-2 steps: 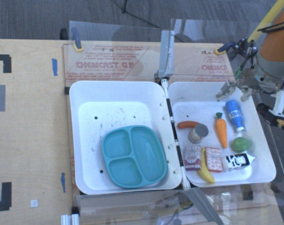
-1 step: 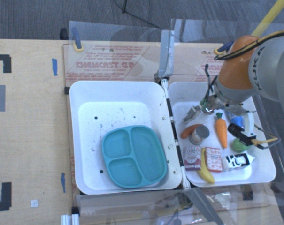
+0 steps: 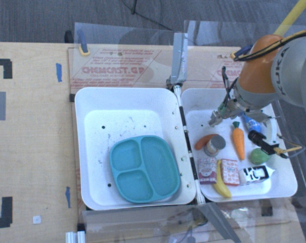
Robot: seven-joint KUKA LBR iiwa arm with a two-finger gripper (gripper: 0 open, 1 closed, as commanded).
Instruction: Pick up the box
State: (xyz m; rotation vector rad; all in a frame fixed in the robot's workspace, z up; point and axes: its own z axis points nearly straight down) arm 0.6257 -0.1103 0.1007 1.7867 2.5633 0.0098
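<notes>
Two white bins on a pale wood bench; grey carpet behind.

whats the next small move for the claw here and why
Probably shift toward the bin's near side and centre over the box. The claw hangs near the far end of the right bin, while the box lies beside the banana, untouched.

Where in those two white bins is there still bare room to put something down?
Left bin: bare floor behind and left of the teal plate. Right bin: crowded at the front around the carrot, banana and boxes; a bare strip lies left of the claw.
</notes>
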